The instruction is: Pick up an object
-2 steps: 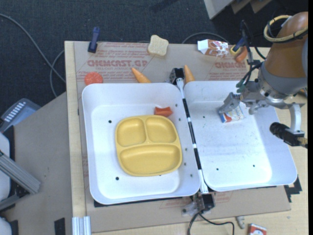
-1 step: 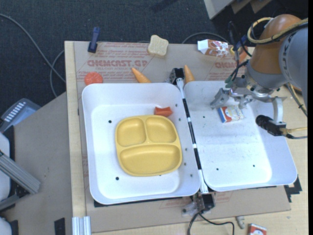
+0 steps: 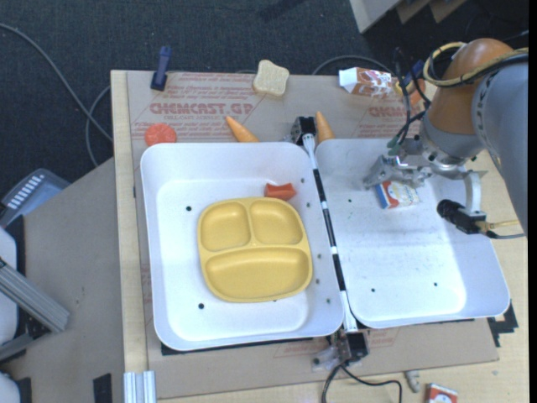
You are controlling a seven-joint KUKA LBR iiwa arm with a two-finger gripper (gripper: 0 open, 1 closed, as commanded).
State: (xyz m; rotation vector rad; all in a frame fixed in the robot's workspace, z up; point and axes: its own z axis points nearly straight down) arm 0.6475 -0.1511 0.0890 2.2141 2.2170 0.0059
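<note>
My gripper (image 3: 393, 173) hangs over the far part of the right bin (image 3: 419, 284), on the grey arm with its orange band (image 3: 470, 61). A small white, blue and red carton (image 3: 398, 196) lies on the bin floor directly beneath and just in front of the gripper. Whether they touch cannot be made out. A small orange piece (image 3: 281, 191) rests in the left bin (image 3: 168, 250) behind a yellow divided plate (image 3: 253, 248).
Behind the bins on the cardboard lie a bread slice (image 3: 271, 77), two carrot pieces (image 3: 242, 129) (image 3: 323, 127), an orange disc (image 3: 156, 133), a blue item (image 3: 160, 67) and a white packet (image 3: 367, 80). A black cable fitting (image 3: 457, 215) hangs over the right bin's right side.
</note>
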